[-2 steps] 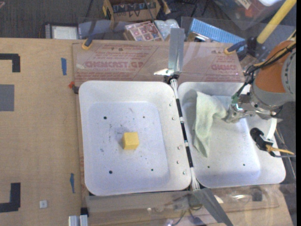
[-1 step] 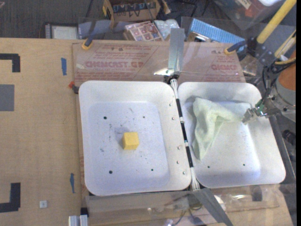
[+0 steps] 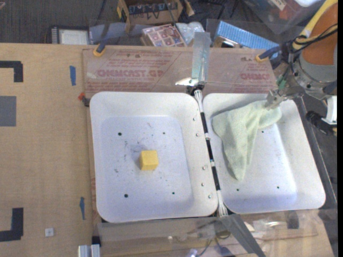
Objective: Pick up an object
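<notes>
The gripper has its jaws closed on one corner of the cloth, up by the far right rim of the right bin. The cloth hangs from that corner and spreads down across the bin floor. It looks soft, light and floppy, so it will droop and drag, and a pinched corner or fold is the best place to hold it. The arm comes in from the top right, bent down over the bin. A small yellow block sits in the left bin.
</notes>
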